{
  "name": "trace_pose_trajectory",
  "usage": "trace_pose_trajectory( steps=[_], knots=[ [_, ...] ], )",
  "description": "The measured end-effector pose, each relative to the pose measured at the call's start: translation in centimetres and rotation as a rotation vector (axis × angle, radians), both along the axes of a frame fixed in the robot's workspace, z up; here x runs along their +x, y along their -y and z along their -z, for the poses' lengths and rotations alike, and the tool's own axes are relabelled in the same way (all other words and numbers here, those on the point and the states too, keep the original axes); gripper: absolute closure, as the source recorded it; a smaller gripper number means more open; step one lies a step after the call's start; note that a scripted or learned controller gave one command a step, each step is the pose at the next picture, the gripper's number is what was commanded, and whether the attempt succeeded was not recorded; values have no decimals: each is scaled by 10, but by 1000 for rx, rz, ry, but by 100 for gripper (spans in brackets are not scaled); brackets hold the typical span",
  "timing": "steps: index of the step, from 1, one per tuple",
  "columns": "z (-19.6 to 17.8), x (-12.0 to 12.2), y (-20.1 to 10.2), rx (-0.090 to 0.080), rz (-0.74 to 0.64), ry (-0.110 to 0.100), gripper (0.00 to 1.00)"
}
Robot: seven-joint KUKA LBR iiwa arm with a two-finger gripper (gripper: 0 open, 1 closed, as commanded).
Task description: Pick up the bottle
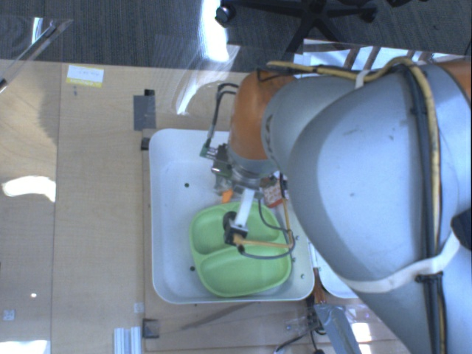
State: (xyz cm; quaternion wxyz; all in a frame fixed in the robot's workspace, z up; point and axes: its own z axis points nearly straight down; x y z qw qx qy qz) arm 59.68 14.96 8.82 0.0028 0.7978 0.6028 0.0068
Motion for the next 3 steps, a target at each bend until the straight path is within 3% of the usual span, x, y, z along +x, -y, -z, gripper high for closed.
trace_pose_trajectory(
  steps=[1, 2, 3],
  knots=[
    [-99, 72, 124, -5, 37, -6, 100],
    [-120, 73, 55, 7, 798, -8, 100],
    [-153, -50, 142, 4, 810, -11, 100]
  ],
)
